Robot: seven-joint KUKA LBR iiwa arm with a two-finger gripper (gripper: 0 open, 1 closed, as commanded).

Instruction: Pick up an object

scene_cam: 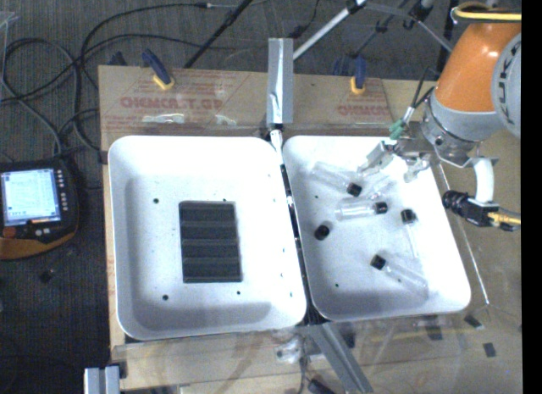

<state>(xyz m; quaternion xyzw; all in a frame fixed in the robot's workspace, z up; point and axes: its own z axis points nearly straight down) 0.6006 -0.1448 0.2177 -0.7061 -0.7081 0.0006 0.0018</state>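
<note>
Over the right bin (457,295), the KUKA arm's hand (396,157) hovers with fingers spread, gripping nothing. Clear vials with black caps (360,209) lie scattered below, near the hand and within reach for a pick; a black ridged block (210,241) occupies the left bin (127,240).

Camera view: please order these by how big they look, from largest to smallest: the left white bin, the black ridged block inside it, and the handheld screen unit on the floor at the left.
1. left white bin
2. black ridged block
3. handheld screen unit, partly cut off by the edge and lower than the bench, so its rank is less sure.
</note>
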